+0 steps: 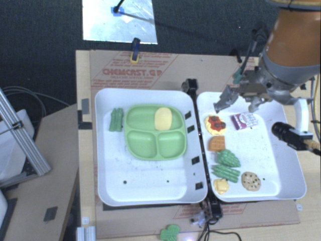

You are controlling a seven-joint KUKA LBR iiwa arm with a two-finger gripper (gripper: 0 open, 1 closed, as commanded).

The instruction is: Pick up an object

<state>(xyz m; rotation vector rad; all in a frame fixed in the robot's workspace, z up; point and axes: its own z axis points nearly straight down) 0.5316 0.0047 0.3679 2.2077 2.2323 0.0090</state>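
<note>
Two shallow white bins sit side by side on a bench. The left bin (105, 185) holds a green divided plastic plate (155, 133) carrying a pale yellow food piece (163, 118). The robot's hand (239, 102) hovers with fingers spread above the right bin (291, 179), near a small white-and-purple packet (244, 120).

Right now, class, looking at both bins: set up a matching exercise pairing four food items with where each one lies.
Things:
1. yellow piece
2. green beans
3. cookie
4. pizza slice

Places:
A. right bin, near front edge
B. left bin, left of the green tray
C. in the tray's top compartment
D. right bin, below the gripper

Pairs: 1-C, 2-B, 3-A, 4-D
</note>
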